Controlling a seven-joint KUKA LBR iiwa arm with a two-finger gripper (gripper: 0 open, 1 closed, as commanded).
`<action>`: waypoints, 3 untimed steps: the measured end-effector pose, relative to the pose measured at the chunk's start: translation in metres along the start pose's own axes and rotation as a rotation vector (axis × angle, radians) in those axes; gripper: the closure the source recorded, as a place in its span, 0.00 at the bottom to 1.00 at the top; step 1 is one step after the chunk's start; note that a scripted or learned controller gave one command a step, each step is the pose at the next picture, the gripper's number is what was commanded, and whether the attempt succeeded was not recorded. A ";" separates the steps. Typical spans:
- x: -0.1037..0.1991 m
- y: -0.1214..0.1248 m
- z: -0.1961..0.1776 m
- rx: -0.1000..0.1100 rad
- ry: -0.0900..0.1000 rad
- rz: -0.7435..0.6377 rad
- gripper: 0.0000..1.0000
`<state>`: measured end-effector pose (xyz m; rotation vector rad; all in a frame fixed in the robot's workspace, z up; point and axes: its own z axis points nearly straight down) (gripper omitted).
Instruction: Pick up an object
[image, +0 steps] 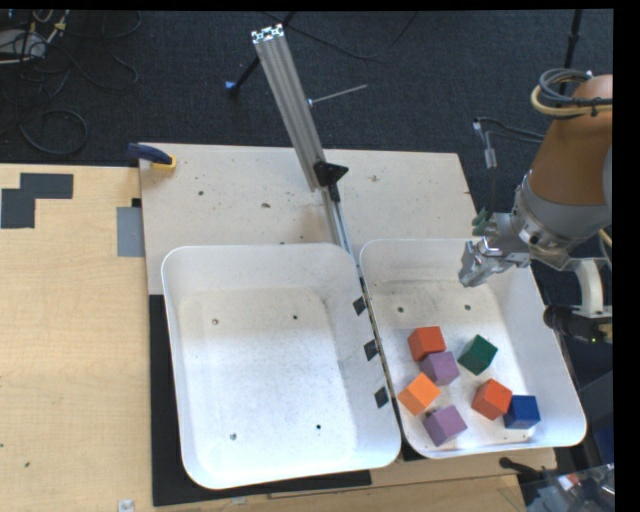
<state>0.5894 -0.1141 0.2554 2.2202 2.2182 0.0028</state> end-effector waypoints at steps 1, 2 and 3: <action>0.051 -0.015 0.015 0.008 0.004 -0.005 1.00; 0.104 -0.017 0.024 0.008 0.004 -0.005 1.00; 0.158 -0.032 0.035 0.010 0.004 -0.006 1.00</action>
